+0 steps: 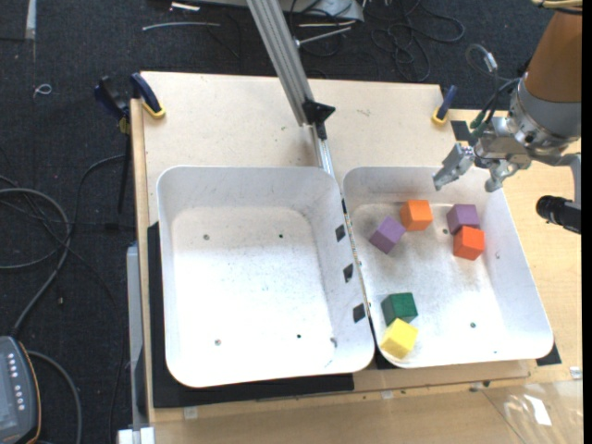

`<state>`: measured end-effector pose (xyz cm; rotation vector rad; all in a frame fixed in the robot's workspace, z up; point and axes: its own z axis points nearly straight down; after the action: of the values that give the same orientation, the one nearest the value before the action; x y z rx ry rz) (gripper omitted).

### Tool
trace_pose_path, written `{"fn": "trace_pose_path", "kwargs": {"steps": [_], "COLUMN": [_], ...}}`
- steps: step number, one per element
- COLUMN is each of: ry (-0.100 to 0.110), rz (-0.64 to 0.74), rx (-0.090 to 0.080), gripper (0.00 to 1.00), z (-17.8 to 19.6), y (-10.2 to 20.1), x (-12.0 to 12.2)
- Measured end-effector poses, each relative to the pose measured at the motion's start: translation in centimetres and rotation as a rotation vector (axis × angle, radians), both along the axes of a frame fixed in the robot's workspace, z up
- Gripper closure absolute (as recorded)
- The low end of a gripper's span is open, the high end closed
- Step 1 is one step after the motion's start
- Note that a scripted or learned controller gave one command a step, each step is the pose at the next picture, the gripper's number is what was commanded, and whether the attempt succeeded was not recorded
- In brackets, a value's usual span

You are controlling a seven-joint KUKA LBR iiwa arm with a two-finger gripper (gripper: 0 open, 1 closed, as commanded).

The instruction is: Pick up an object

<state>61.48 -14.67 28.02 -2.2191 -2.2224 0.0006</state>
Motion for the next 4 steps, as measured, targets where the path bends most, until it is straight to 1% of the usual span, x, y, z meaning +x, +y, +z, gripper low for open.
{"fn": "trace_pose_path", "kwargs": {"steps": [1,2,3,4], "ry": [0.006,-0.003,-0.006,-0.003], "rz": [0.002,0.003,0.008,-0.006], "rx": [0.000,-0.002,0.003,-0.003], "gripper": [0.00,1.00,1.00,1.00], "z": [-16.0,-14.4,-8.2,-8.5], "y": [0.0,-0.1,11.3,5.6], "x": [3.6,3.9,3.8,4.2]}}
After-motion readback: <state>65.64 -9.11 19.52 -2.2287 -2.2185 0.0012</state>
